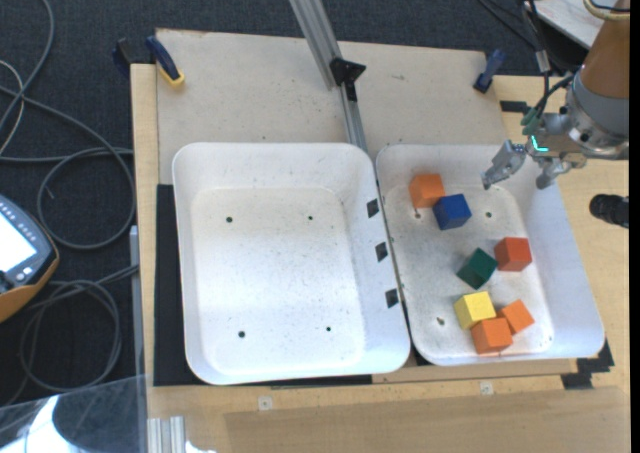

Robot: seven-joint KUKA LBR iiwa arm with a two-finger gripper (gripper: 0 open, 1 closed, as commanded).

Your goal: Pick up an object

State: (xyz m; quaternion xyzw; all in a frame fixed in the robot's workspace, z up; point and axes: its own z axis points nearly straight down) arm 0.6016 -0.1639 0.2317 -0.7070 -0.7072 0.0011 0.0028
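Claw point(527, 169) hangs over the right bin's point(570, 271) far edge, fingers spread with nothing between them, as I see it; blue cube point(452, 211) sits touching orange cube point(427, 189) nearby.

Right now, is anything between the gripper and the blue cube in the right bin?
Nothing visible blocks it. The gripper hangs open above the right bin's far corner; bare floor lies between it and the blue cube. The orange cube touches the blue one's far side.
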